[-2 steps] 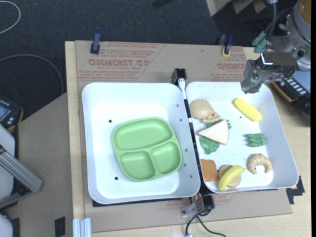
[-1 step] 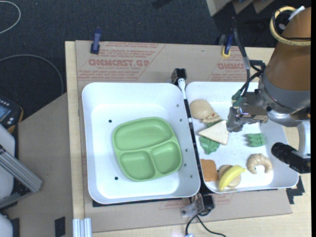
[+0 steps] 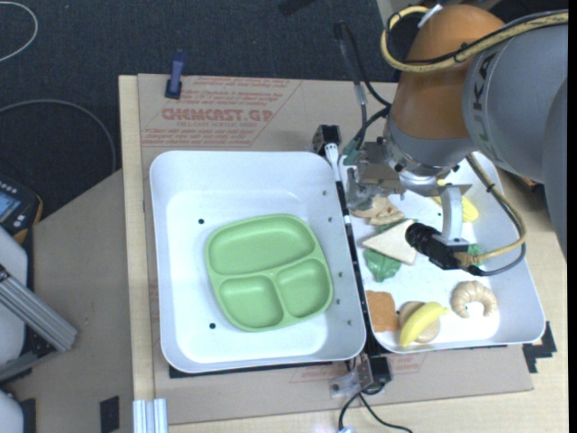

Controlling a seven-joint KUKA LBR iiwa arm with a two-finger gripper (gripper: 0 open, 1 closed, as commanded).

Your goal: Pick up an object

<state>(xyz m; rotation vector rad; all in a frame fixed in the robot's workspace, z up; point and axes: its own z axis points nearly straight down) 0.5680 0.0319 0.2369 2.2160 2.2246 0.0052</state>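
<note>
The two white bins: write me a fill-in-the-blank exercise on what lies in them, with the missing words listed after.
1. The green divided plate has ____ compartments.
2. The plate lies in the ____ bin.
3. The banana is coloured ____.
4. The croissant lies in the ____ bin.

Missing words: three; left; yellow; right

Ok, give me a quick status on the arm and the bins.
Gripper low over right bin, at its upper left corner. Toy food there: banana, croissant, sandwich. Green tray in left bin.
</note>
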